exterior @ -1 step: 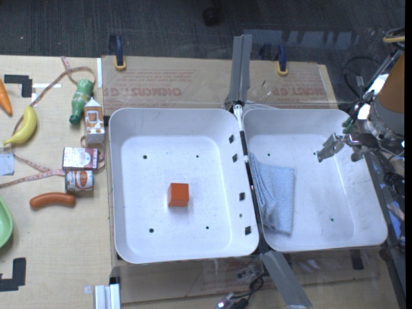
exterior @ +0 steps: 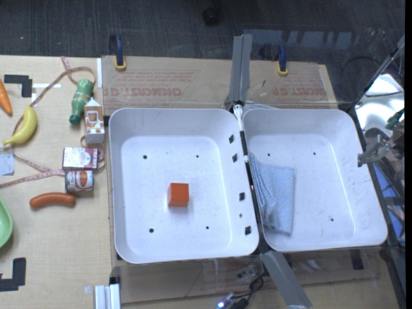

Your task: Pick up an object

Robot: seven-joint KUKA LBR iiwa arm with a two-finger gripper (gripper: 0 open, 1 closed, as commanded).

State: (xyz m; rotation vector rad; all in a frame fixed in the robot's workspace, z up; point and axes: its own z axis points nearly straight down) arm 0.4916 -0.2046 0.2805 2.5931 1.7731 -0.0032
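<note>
A small orange cube (exterior: pixel 179 194) rests on the floor of the left bin (exterior: pixel 129 172), a little below its middle. In the right bin (exterior: pixel 341 166) lies a crumpled grey-blue cloth (exterior: pixel 275 193), stretched along that bin's left wall from mid-height down toward the front. Nothing touches either object.
Left of the bins, the wooden bench carries a banana (exterior: pixel 21 127), a carrot (exterior: pixel 4 98), a green bottle (exterior: pixel 80 98), a small carton (exterior: pixel 94 122), a can (exterior: pixel 80 181) and a sausage (exterior: pixel 52 201). Two blue clamps (exterior: pixel 116 49) hold the cardboard behind the bins. Metal framing (exterior: pixel 380 148) stands by the right bin's right rim.
</note>
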